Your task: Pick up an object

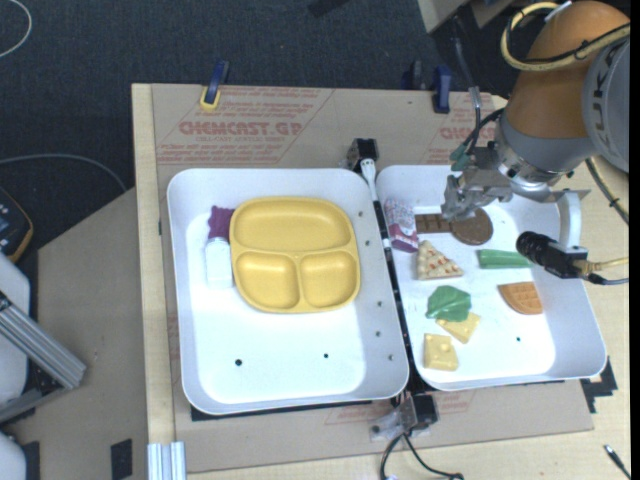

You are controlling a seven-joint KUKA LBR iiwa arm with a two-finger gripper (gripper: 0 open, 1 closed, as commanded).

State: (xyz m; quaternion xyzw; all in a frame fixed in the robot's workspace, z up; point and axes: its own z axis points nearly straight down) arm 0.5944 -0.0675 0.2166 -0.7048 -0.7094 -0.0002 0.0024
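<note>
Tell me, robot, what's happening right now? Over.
Gripper low in right bin, over brown round piece. Nothing seen gripped. Pizza slice toy and green leaf close by.

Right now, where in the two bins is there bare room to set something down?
Left bin: bare floor in front of the yellow tray. Right bin: bare front right corner, beyond the orange piece. Crowded: the right bin's back half under the claw and its middle.
</note>
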